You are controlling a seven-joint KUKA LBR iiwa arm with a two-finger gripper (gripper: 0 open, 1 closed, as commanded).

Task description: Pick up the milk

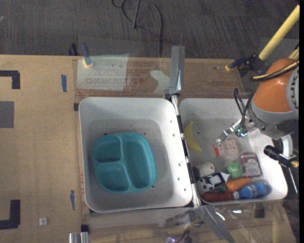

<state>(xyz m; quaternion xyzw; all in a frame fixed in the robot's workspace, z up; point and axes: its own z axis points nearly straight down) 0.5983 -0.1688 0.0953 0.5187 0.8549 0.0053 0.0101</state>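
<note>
The milk [213, 180], a small cow-patterned carton, is seen lying on its side near the front-left corner of the right bin [204, 110], close to the divider. It is crowded: a white cup [205, 168] sits just behind it, a carrot [238, 183] touches or nearly touches its right end, and a red item [214, 195] lies along the front wall just before it. A blue bottle [251, 191] and a green piece [233, 168] are close by. The tool [229, 134] is held above the middle of the bin, over a red-and-white packet [228, 147], well apart from the milk; whether it is apart or together cannot be told at this angle. For a good grasp, the tool is best brought toward the front-left and lowered across the carton's short side, kept clear of the cup and carrot; the bin wall leaves little room on the left. A banana [191, 136] lies by the divider. The left bin [95, 114] holds a teal tray [123, 162]. Both bins rest on a tan tabletop [38, 142] marked with blue tape [63, 82]; dark carpet [57, 23] and cables [137, 14] lie beyond.
</note>
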